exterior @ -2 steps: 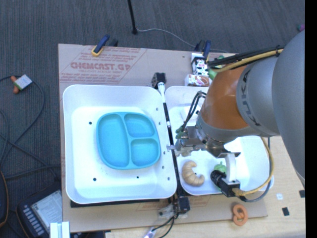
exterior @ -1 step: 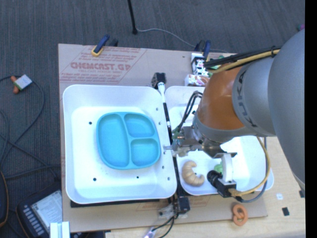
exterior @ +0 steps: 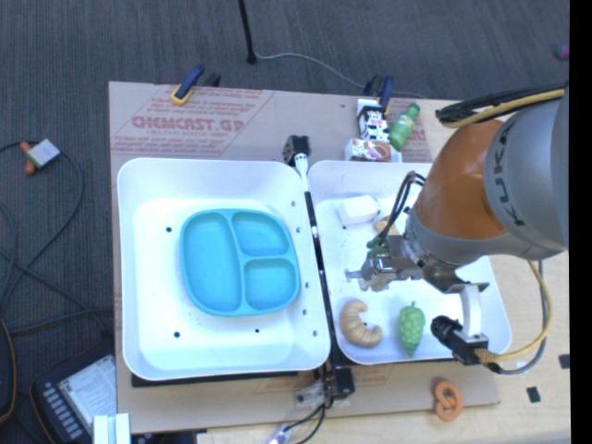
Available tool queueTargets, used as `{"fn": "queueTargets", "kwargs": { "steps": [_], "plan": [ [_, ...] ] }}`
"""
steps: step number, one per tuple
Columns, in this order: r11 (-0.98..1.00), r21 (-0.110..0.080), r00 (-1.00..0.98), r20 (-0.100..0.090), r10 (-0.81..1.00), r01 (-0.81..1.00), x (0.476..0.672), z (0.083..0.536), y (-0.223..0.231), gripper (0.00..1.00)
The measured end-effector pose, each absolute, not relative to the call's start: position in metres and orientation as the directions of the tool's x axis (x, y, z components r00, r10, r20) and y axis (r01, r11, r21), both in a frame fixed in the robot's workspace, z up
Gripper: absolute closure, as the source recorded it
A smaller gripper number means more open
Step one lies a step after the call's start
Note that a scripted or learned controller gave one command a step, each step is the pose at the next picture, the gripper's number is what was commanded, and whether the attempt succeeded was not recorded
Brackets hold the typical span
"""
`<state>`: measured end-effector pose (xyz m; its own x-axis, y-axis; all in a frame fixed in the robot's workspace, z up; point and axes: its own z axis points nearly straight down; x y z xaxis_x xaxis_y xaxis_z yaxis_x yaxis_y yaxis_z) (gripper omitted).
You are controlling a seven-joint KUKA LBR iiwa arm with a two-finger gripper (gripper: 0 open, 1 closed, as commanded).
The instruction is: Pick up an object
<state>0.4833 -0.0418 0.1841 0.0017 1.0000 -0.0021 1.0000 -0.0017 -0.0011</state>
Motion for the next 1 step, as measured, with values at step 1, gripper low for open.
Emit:
{"fn": "queueTargets", "kwargs": {
  "steps": [1],
  "plan": [
    [0.001, -0.002, -0.001, 0.001, 1.000, 1.000, 0.4834, 0.1843, 0.0266, 1.00]
  ]
}}
